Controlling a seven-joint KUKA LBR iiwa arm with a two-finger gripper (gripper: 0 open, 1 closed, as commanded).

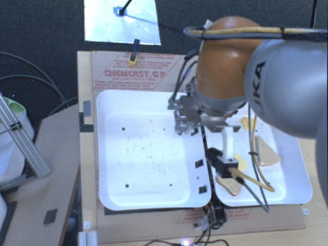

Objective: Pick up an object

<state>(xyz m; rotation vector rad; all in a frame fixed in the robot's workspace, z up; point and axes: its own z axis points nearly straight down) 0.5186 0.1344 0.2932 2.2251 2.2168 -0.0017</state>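
While the grey arm (287, 70) looms over the far right of the surface, its wrist hangs above the seam between the left bin (110, 137) and the right bin (300, 188), and I cannot tell whether the jaws are open or closed. The candidates lie in the right bin: a tan wedge (267, 155) near its right edge, a smaller tan piece (229, 186) at its near left corner. A clean pick likely means shifting right, centring over one piece, then descending squarely.
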